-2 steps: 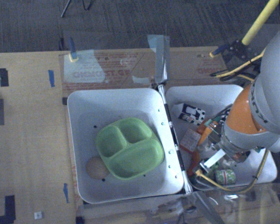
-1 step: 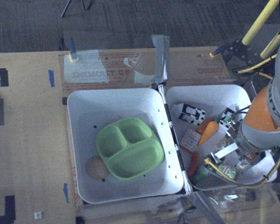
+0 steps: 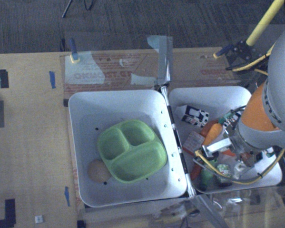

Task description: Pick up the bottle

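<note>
**Operator:** Camera view, slanted from above: 2 white bins sit side by side, and I take the seam between them (image 3: pixel 174 133) as my landmark. Left of the seam, the left bin (image 3: pixel 80 114) holds a green divided plate (image 3: pixel 131 150) near its middle, with a brownish round object (image 3: pixel 98 171) touching the plate's far-left lower edge.

**Trainee:** And right of the seam?

**Operator:** The right bin (image 3: pixel 213 94) carries the clutter: a white carton with black markings (image 3: pixel 194 115) just beside the seam at the top, an orange object (image 3: pixel 211 131) further right, and mixed red and green items below them. The arm (image 3: pixel 266 114) reaches in from the right, and its wrist hardware covers much of this bin.

**Trainee:** Where is the bottle?

**Operator:** I cannot pick it out with certainty. I judge the green item (image 3: pixel 206 178), low and just right of the seam, the likeliest candidate, since it lies near the tool; it is partly hidden.

**Trainee:** What is the gripper (image 3: pixel 240 165) doing?

**Operator:** It sits low in the right bin, well right of the seam, among yellow cabling (image 3: pixel 217 168). Whether it is wide, narrow or grasping anything, I cannot tell; the wrist blocks the line of sight. I judge this 1 descent to be a grasp attempt amid crowded objects, where a neighbouring item could be taken by mistake.
</note>
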Robot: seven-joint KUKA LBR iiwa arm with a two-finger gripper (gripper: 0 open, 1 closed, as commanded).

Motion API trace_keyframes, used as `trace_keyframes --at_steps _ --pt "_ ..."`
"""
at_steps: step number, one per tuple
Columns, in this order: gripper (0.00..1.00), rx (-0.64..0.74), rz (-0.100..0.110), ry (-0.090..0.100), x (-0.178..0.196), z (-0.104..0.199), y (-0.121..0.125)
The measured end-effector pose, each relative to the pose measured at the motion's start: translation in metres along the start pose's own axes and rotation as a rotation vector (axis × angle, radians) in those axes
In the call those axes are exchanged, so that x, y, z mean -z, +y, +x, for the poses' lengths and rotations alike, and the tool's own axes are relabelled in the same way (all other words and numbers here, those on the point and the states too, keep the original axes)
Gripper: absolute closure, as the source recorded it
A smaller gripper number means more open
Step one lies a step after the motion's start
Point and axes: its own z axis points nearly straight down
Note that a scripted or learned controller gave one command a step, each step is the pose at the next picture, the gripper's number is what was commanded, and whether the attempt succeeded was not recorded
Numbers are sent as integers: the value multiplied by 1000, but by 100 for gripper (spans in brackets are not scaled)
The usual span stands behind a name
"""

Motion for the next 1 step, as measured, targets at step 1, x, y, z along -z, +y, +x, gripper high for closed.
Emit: trace_keyframes --at_steps 1 --pt "0 -146 2 -2 -11 1 -6"
